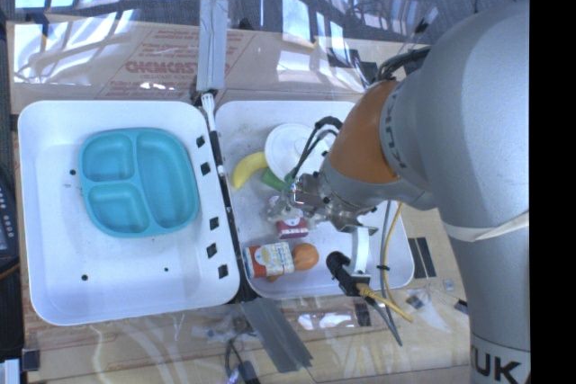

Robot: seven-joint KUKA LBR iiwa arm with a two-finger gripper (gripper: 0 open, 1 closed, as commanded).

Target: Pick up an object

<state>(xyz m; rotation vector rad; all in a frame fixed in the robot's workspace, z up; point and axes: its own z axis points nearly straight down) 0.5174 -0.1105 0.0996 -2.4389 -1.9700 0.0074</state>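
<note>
Down in the right bin (241, 126), the candidate objects lie in a loose cluster beneath the arm's wrist. A yellow banana (249, 168) rests near the bin's left wall, with a small green item (274, 179) just beside its right end and a white round lid or plate (286, 145) behind both. Nearer the front wall lies a small carton (269, 261) with an orange-and-white label, on its side, and an orange ball-like fruit (306, 257) touches its right end. Between these two groups sits a small red-and-white item (292, 228), directly under the gripper (290, 209).

The gripper hangs low over the middle of this bin, its metal parts pointing toward the left of the view, close to the green item and the red-and-white one. Whether the jaws are released or clenched I cannot tell; the metalwork blurs together there, and nothing is plainly seen between them.

Above the gripper, the orange band (364, 148) and the broad grey arm (468, 121) cover the bin's right side, with cables (387, 270) trailing down over its front edge.

The left bin (36, 220) holds a turquoise divided tray (139, 183) with three compartments, lying flat and well apart from the cluster. Both bins sit on the tabletop (153, 58), where brown printed cardboard shows behind them.
</note>
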